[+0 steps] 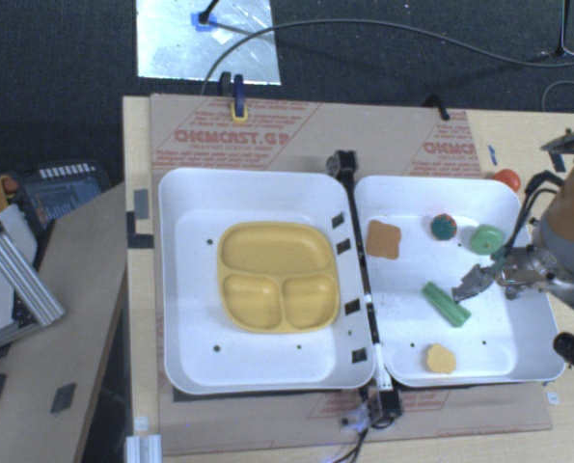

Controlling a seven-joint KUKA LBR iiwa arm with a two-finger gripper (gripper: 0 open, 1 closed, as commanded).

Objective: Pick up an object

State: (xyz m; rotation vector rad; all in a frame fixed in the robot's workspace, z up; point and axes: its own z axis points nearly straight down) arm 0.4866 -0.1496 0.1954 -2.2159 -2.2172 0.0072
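Down low, the two-finger gripper hangs with fingers slightly parted just beside the long green plastic stick, holding nothing.

Two shallow white bins sit side by side: the left bin holds one yellow divided tray. The right bin holds five items: one brown square piece, one teal ball, one green round piece, one green stick and one yellow lump.
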